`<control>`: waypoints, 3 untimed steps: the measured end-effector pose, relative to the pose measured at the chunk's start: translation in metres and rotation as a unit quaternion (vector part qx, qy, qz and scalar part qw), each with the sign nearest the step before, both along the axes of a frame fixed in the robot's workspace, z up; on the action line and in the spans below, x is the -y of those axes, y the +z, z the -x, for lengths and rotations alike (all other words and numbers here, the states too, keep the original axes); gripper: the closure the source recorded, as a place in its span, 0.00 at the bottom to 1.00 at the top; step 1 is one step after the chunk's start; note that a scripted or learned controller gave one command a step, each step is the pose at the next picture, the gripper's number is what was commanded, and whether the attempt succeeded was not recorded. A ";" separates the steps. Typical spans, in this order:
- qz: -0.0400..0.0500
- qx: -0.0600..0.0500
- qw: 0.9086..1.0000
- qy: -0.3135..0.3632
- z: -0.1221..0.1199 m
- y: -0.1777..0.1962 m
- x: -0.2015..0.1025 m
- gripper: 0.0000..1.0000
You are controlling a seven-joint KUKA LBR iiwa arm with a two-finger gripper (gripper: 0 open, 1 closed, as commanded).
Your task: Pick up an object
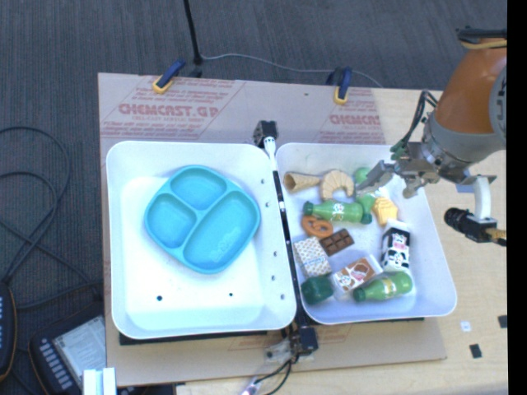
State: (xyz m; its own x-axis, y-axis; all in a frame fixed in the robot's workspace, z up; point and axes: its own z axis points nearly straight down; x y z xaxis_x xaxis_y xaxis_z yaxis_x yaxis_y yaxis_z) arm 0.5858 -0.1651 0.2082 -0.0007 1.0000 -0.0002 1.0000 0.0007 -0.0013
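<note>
No object has been lifted: the gripper hangs with fingers spread and nothing between them over the right bin.

From the overhead camera, every toy lies on the bin floor, among them a croissant, green bottle, chocolate bar and milk carton; the left bin holds a blue divided plate. The grasp itself appears yet to come.

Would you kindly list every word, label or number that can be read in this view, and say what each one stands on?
"CHEMCAST GP", red print, upper left of the protective sheet on the board behind the left bin.
The same red print, behind the right bin near the yellow clamp: only partly legible.
Labels on the green bottle, the cow-patterned carton and the small box: too small to read.
</note>
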 end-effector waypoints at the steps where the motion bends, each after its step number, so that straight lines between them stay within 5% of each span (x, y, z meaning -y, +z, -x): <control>1: -0.003 0.003 1.000 0.002 -0.020 -0.112 0.049 0.00; 2: 0.000 0.003 1.000 0.002 -0.019 -0.102 0.052 1.00; 3: 0.000 0.002 1.000 0.001 -0.039 -0.002 -0.017 1.00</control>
